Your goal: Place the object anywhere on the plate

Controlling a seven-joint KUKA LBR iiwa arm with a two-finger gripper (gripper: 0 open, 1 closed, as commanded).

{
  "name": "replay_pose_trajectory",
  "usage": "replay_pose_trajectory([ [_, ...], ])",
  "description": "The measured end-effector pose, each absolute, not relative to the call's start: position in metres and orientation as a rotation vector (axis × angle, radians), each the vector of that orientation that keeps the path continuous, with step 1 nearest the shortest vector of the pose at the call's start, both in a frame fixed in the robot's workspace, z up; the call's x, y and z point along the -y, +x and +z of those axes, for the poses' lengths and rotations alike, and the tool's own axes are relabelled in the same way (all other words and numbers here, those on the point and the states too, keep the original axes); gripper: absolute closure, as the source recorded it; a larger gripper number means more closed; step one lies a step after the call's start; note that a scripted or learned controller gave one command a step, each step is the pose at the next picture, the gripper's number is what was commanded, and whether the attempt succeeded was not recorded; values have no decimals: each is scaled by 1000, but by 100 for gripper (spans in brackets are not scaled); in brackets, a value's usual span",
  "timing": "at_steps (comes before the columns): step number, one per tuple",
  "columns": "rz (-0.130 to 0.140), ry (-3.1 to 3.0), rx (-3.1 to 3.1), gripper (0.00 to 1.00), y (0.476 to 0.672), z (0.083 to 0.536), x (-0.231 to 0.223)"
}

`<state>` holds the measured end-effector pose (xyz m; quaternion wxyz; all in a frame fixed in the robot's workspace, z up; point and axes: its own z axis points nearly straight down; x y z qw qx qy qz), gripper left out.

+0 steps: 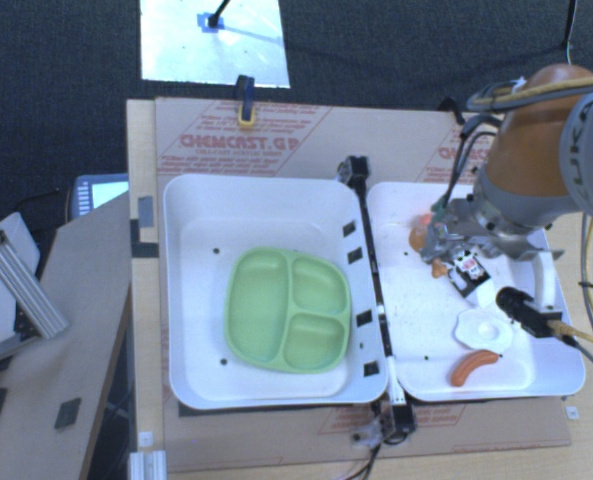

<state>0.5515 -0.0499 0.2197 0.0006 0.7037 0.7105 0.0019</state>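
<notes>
A pale green divided plate [286, 310] lies in the left bin [191, 268]. In the right bin [551, 373] my gripper [438, 250] hangs low over the upper left part, right beside a small orange object [419, 237]. Another orange bit [438, 267] shows just below the gripper. A toy fried egg [480, 329] and a toy sausage [473, 366] lie toward the front of the right bin. I cannot make out anything held between the fingers.
A black divider rail [368, 268] runs between the two bins. The grey and orange arm [546, 158] covers the right bin's upper right part. A metal sheet [213, 28] lies behind the bench.
</notes>
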Motion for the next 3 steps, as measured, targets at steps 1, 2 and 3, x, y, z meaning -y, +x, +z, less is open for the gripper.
replay_pose_trajectory([
  [1,6,2210,-2232,100,567,231,0],
  [2,6,2209,-2234,100,578,235,-62],
  [3,6,2211,-2233,100,590,241,-113],
])
